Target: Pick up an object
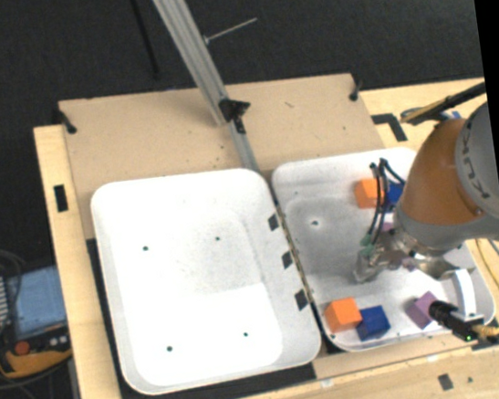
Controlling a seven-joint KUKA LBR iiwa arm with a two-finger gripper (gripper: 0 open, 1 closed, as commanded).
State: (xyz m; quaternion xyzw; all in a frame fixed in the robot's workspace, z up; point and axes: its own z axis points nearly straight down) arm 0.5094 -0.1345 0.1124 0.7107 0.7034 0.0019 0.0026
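Observation:
My gripper (367,267) reaches down into the middle of the right bin (309,197), under the grey arm with its orange band. An orange block (343,313) and a blue block (373,322) lie side by side near the bin's front edge, just below the gripper. A purple block (420,310) lies to their right. Another orange block (365,191) sits at the back of the bin with a blue piece (392,191) beside it, partly hidden by the arm. Nothing shows between the fingers.
The left bin (196,275) is a plain white tray beside the right one. A slanted metal rail (197,54) rises behind the bins. A box with cables (26,313) sits off the bench at the left.

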